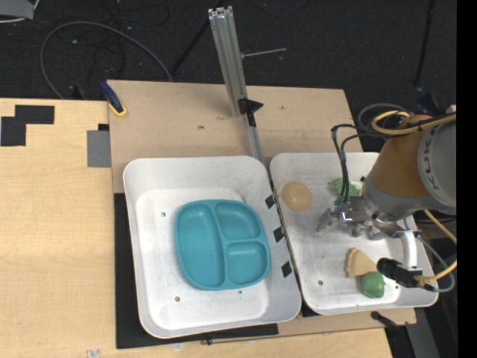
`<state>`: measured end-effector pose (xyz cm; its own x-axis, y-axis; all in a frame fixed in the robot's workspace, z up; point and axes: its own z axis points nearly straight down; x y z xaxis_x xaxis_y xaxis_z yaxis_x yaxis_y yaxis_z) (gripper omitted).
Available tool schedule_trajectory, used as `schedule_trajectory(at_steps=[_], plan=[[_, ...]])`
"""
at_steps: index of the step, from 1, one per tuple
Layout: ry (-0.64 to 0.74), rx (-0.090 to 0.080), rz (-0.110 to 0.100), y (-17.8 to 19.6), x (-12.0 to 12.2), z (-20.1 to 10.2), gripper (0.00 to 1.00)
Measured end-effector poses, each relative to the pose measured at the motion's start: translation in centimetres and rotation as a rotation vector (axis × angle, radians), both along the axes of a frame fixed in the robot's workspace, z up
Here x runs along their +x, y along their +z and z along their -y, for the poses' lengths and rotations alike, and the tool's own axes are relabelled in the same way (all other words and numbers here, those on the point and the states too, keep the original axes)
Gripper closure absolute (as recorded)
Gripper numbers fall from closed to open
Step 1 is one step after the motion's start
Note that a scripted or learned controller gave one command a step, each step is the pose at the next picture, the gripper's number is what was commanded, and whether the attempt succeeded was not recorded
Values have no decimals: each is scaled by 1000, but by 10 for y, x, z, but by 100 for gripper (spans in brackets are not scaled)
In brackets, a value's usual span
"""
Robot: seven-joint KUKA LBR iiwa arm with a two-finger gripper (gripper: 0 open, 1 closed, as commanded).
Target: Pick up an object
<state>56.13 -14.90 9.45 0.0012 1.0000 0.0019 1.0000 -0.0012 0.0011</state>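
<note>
A round tan ball point(297, 197) sat in the right bin point(313, 274), near the gripper point(350, 216); whether its jaws were clenched, I cannot tell.

Both bins white: left bin point(141, 200), right bin point(313, 274). Divided plate point(221, 243) in the left one is teal, uniform, no pattern. Right one: pale tan ball point(297, 196), tan wedge-shaped piece point(358, 261), bright green round piece point(372, 284), another green bit point(341, 189) partly behind the arm. Arm point(417, 171) grey with an orange band, black and yellow cables. Bench point(52, 222) light wood with black and grey patches; brown board point(186, 121) behind the bins. Upright post point(229, 58) silver.
</note>
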Motion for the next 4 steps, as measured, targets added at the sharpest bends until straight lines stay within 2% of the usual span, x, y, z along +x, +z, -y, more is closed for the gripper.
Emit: schedule_trajectory(at_steps=[1,2,3,4], plan=[[-2,6,7,11,3,-2,100],[2,-2,-1,53,0,-1,100],[3,-3,2,106,0,0,100],[7,0,-1,121,2,-54,100]])
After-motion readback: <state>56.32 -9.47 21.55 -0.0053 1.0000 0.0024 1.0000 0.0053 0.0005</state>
